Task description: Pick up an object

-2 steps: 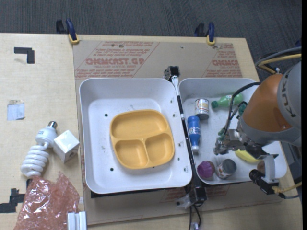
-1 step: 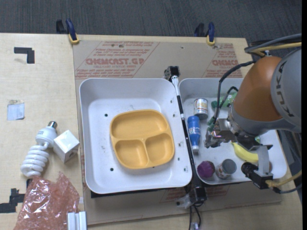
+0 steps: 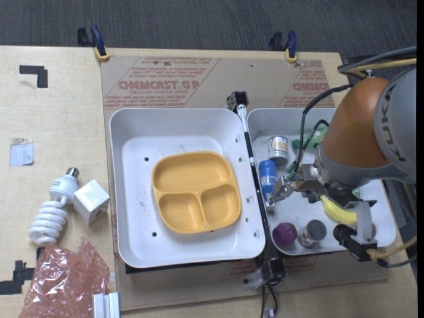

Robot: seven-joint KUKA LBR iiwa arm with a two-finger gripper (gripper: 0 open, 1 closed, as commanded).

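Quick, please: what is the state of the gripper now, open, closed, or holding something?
Gripper: cannot be told; it is low in the right bin, beside the blue bottle.

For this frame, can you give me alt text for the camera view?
A grey-and-orange KUKA arm reaches over the right bin, its hand low beside a blue bottle, near a small can, a banana and a purple ball. The left bin holds a yellow divided tray.

Grey arm [image 3: 397, 111] with orange band, black cables along it, partly readable dark lettering, perhaps "KUKA"
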